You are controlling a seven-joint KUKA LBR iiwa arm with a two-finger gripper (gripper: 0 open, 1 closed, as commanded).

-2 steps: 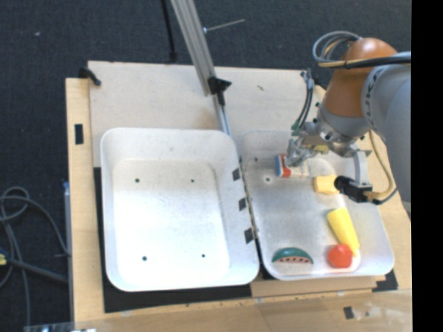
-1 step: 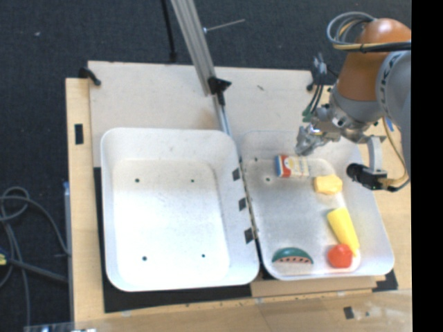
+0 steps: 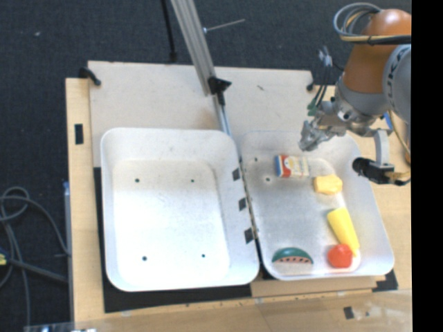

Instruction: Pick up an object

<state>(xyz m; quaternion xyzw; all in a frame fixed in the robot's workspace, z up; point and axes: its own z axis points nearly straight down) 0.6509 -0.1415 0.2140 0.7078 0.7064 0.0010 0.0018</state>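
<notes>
Tool (image 3: 309, 142) poised above far edge of right shallow white bin (image 3: 374, 216), near small red-blue-white carton (image 3: 291, 166); finger state cannot be told. Nothing lifted; grasp judged pending.

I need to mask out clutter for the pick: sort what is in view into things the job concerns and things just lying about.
Job:
gripper
carton
yellow block
banana
tomato
watermelon slice
right bin, which holds all five

Lying about:
left bin
metal pole
cables on the floor
</notes>
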